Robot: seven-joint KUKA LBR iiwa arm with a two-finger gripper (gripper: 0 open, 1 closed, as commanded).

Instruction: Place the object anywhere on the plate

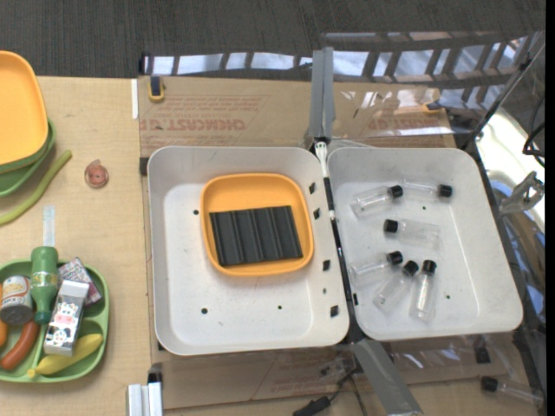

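How the gripper stands cannot be told. The black ribbed block [257,236] lies flat on the orange plate [212,199] in the left bin [173,302]. 6 black-capped vials [408,280] lie scattered in the right bin [486,302]. Both bins sit on cardboard [225,115]; dark carpet [217,16] lies beyond the bench.

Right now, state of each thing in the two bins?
Orange plate: flat in left bin, carrying the dark ribbed pad.
Dark ribbed pad: lying flat on the plate.
Clear vials: six, black caps on, lying on their sides, scattered in right bin.
Right bin: holds the vials.
Left bin: holds the plate.
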